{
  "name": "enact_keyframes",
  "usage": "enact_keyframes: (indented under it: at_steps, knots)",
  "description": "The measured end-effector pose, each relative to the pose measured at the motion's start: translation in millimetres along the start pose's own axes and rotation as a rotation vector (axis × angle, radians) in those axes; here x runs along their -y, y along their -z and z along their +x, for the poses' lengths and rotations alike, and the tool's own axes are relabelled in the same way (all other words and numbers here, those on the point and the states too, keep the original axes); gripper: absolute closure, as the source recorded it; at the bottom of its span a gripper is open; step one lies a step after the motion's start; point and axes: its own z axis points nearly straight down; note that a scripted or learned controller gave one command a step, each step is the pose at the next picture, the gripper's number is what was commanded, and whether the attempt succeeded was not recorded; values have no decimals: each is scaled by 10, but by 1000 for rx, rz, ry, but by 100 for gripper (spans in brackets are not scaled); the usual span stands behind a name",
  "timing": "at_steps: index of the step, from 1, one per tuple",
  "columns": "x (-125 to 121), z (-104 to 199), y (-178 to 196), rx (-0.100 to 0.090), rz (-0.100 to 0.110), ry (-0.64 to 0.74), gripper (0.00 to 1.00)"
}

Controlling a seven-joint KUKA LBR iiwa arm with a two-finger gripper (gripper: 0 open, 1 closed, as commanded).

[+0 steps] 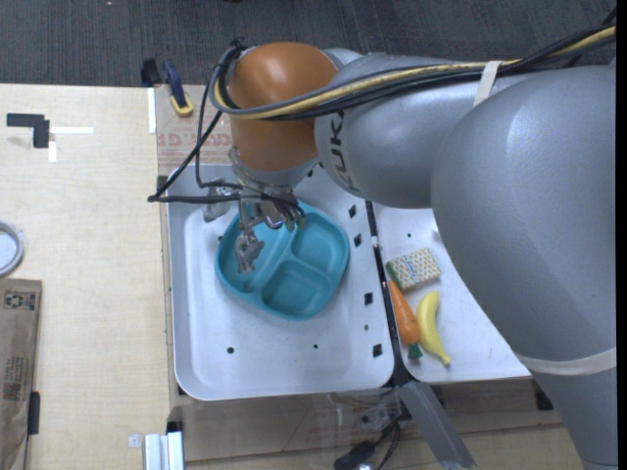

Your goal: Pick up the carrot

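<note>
Here, gripper [251,248] hanging over the blue plate [304,262] in the left bin [265,360], pointing straight down from the orange band [279,101]; impossible to tell its state. Bulky grey arm [509,184] reaching in across the right bin [480,355]. There, carrot [403,314] lying against the bin's left wall, just beside a banana [431,329], below a sponge [414,268].

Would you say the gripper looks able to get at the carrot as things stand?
Probably yes. The carrot lies uncovered in the right bin, touching only the banana along one side and a sponge near its top. The gripper sits over the blue tray in the left bin.
</note>
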Motion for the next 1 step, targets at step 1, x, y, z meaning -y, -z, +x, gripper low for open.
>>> enact_keyframes:
  at_steps: [1]
  knots:
    - [294,-92,-131,1,-1,370,0]
